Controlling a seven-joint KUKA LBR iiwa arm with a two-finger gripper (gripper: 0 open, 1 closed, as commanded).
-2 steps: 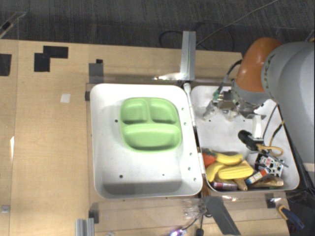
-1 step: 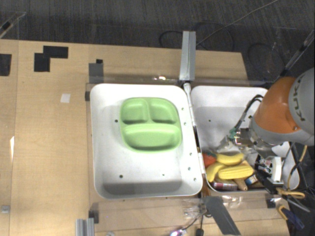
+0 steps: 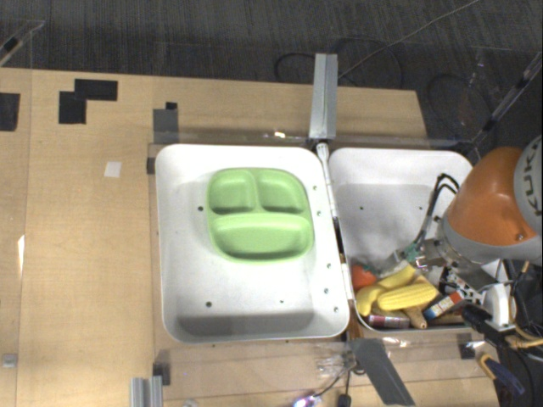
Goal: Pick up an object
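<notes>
The pale wooden counter [image 3: 76,253] carried two shallow white plastic bins side by side. The left bin [image 3: 182,227] held a light green plastic divided plate [image 3: 259,213] with three compartments, lying flat near the bin's middle, toward twelve o'clock. The right bin [image 3: 382,185] had its objects crowded into the corner at six o'clock: a yellow plastic corn cob [image 3: 409,296], a yellow banana-shaped toy [image 3: 373,298] just beside it at nine o'clock, a small red-orange object [image 3: 363,275] at the pile's ten o'clock, and several marker-like sticks [image 3: 399,319] along the bin's near wall. The grey arm with its orange band [image 3: 490,202] reached in from three o'clock, and the end effector [image 3: 433,257] hung low over the pile, just at the corn cob's one o'clock. How far the end effector stood open could not be told, nor whether it had hold of anything.
</notes>
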